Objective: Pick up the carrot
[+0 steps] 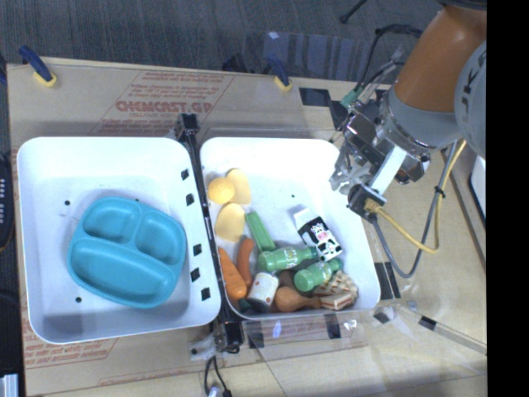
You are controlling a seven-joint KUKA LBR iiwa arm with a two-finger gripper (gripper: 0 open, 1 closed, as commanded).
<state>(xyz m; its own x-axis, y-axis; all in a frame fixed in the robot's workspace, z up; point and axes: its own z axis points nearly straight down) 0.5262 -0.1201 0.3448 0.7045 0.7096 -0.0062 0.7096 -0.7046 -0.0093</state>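
The carrot (232, 275) is a slim orange piece lying along the left wall of the right bin (273, 151), near its front. A shorter orange-red piece (245, 256) lies just to its right. My gripper (348, 188) hangs over the right bin's right rim, well to the right of the carrot and farther back. It looks open, with nothing between its fingers.
Crowding the carrot are yellow pieces (231, 220), a green stick (258, 230), two green bottles (285, 260), a small can (263, 288), a cow-patterned carton (319, 236) and a waffle (339, 291). The left bin (50, 160) holds a blue divided plate (126, 251).
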